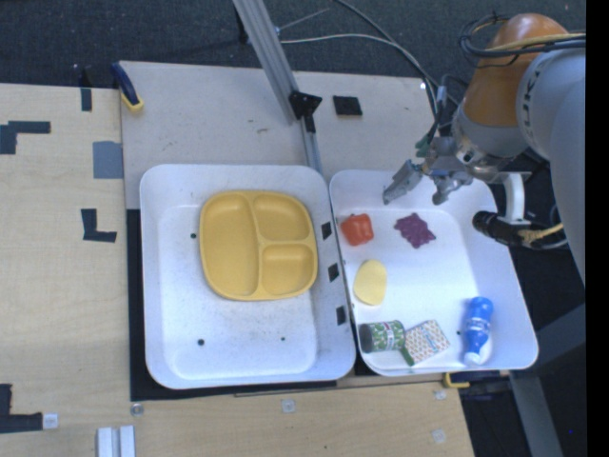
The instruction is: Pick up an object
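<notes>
My gripper [420, 191] hangs over the far edge of the right bin [495, 284], fingers spread open with nothing between them. Just below it lies a purple grape-like piece [415, 228]. To its left sits a small red object [357, 228]. A yellow lemon-shaped object [370, 282] rests near the bin's middle left. Along the near edge lie a green can [382, 335], a patterned packet [424, 341] and a blue-and-white bottle [477, 329].
The left bin [171, 255] holds a yellow divided plate [258, 244]. A slanted metal pole [271, 50] rises behind the bins, with cables trailing toward the arm. A clamp [127, 89] sits at the bench's far left corner.
</notes>
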Controlling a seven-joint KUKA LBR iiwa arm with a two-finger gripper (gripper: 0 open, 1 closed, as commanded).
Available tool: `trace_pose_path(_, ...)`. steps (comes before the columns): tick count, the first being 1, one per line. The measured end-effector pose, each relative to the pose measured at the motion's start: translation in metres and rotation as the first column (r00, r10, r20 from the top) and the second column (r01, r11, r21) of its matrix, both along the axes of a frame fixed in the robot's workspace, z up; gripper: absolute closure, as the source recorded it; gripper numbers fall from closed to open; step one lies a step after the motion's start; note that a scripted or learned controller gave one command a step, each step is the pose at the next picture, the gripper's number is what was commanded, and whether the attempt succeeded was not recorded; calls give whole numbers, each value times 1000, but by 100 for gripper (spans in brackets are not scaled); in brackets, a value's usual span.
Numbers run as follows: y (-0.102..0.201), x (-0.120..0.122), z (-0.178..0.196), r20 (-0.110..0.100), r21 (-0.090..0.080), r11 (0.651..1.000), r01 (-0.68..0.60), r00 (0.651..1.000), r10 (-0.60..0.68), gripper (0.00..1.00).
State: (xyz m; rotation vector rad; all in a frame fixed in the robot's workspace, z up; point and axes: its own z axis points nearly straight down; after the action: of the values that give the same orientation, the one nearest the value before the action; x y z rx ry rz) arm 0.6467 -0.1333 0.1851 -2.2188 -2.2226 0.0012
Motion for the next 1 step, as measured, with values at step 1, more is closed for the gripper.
trace_pose_path(1,-2,1,-44,-3,-1,1000,0,1000,0,0)
